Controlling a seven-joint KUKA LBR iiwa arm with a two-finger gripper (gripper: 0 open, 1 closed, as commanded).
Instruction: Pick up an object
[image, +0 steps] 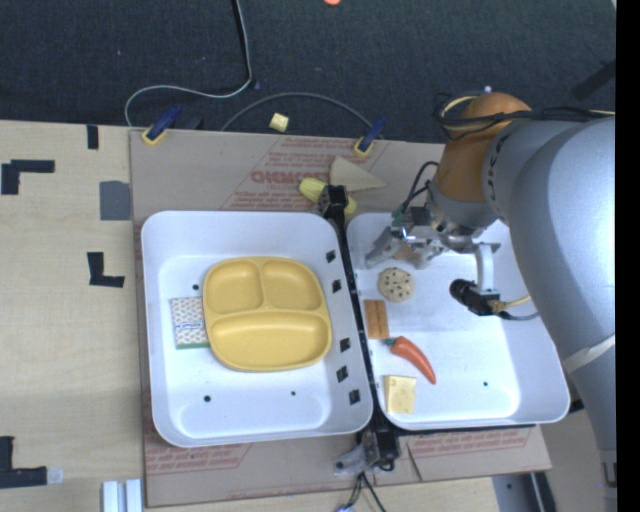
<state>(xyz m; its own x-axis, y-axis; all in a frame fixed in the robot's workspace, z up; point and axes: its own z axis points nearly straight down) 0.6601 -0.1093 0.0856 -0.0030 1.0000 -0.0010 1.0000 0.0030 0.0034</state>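
The step in hand looks like the approach: the gripper (405, 245) hovers low at about twelve o'clock in the right bin (520, 375), just above the cookie (396, 285), a round, pale, dotted biscuit. Its fingers seem spread a little and hold nothing, though at this slant I cannot tell exactly how wide. The likeliest target is that cookie; the next move calls for a short drop toward six o'clock to bracket it, then closing. Further toward six o'clock lie a flat brown cracker (376, 318), a glossy orange carrot (412, 357), tapered, and a pale yellow square block (401, 393). In the left bin (160, 400) sits a smooth yellow divided plate (267, 312) with a patterned card (187, 321) touching its nine o'clock edge
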